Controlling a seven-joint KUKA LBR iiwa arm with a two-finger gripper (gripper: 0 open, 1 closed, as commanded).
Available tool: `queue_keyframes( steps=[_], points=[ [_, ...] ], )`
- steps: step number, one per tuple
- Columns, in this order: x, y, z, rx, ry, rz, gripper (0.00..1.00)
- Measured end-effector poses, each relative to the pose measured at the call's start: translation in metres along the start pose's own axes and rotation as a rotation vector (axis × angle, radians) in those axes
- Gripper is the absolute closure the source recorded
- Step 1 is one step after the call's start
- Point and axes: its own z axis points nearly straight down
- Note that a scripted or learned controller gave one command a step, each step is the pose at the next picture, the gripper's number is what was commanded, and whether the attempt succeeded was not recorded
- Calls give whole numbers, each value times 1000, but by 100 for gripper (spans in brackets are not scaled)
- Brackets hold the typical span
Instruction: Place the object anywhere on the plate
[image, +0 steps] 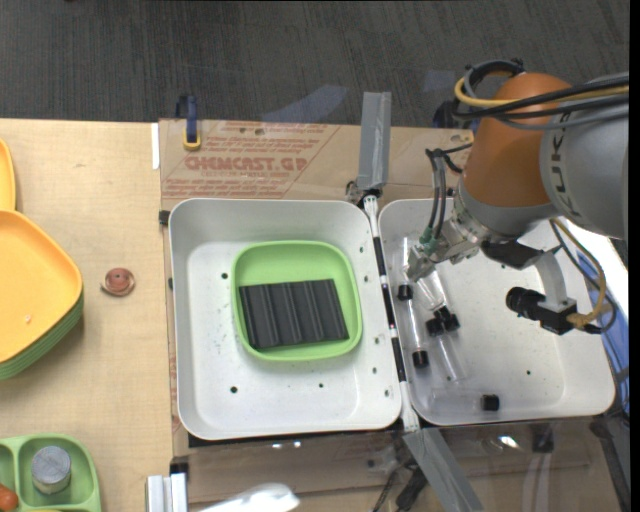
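Meanwhile, a dark grey ribbed rectangular slab (293, 313) lies flat on the square green plastic plate (345, 272) in the left white bin (200, 380); right of centre, the arm's tool (428, 250) hovers over the right white bin (560, 385), its opening impossible to tell.

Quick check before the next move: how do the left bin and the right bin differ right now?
The left bin holds a green plate with a dark ribbed object lying on it; the right bin has no plate, just small black parts scattered on its floor. The gripper hangs over the right bin's left side, not over the left bin. Both are shallow, white and sit side by side.
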Motion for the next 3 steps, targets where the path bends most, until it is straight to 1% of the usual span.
queue_keyframes(
  steps=[1,2,3],
  points=[
    [17,-31,7,-1,3,-94,100],
    [43,-42,6,-2,2,-203,100],
    [43,-42,5,-2,2,-203,0]
  ],
)
